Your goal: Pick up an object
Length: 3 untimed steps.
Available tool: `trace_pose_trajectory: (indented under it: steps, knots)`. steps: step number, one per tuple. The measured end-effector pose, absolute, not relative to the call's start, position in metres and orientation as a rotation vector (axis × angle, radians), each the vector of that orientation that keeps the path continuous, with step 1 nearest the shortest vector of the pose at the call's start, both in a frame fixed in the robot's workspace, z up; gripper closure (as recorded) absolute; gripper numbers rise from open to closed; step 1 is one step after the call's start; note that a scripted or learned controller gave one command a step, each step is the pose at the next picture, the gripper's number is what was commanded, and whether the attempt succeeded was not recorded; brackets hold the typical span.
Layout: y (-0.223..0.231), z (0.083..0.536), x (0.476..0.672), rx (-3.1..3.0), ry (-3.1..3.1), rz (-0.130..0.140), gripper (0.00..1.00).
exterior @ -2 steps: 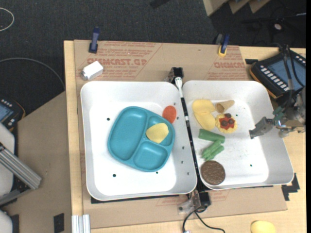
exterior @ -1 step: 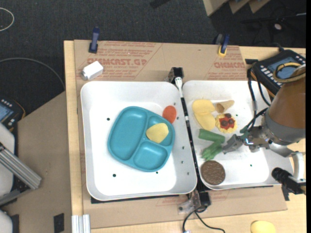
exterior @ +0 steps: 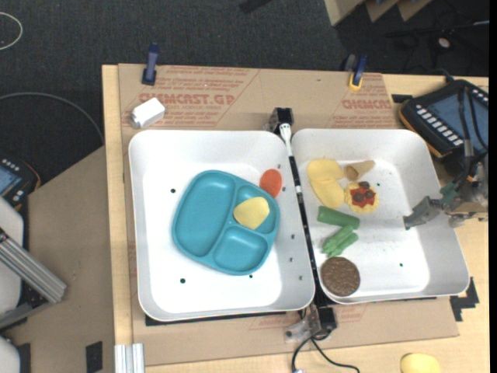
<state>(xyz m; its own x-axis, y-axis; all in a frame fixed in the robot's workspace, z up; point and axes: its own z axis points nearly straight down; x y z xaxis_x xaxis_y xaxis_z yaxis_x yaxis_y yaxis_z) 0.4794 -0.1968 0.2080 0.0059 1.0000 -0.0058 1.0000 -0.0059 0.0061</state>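
The right bin [exterior: 404, 158] holds a yellow toy piece [exterior: 324, 180], a small tan cone [exterior: 360, 169], a red-topped pizza slice [exterior: 363, 197], two green pieces [exterior: 338, 229] and a brown round patty [exterior: 340, 276]. In the left bin [exterior: 155, 208] lies a blue divided plate [exterior: 203, 225] with a yellow lemon-like piece [exterior: 251, 212] in its upper right compartment. An orange-red piece [exterior: 271, 182] rests by the plate's far right rim. My gripper [exterior: 425, 211] is low at the right bin's right side, apart from all the items, with nothing seen in it.
A black divider strip [exterior: 299, 208] runs between the bins. A white block [exterior: 147, 113] and two blue clamps [exterior: 151, 62] sit on the cardboard behind the bins. A black tablet-like device [exterior: 443, 119] lies at the far right. A yellow object [exterior: 419, 363] sits off the bench front.
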Motion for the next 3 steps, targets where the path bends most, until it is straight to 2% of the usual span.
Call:
trace_pose_trajectory:
  steps: [1, 2, 3]
  knots:
    - [-0.131, 0.174, 0.479, 2.22, 2.231, -0.001, 0.0]
    - [-0.184, 0.198, 0.479, 2.222, 2.213, -0.001, 0.0]
    - [-0.09, 0.215, 0.48, 2.214, 2.23, 0.003, 0.0]
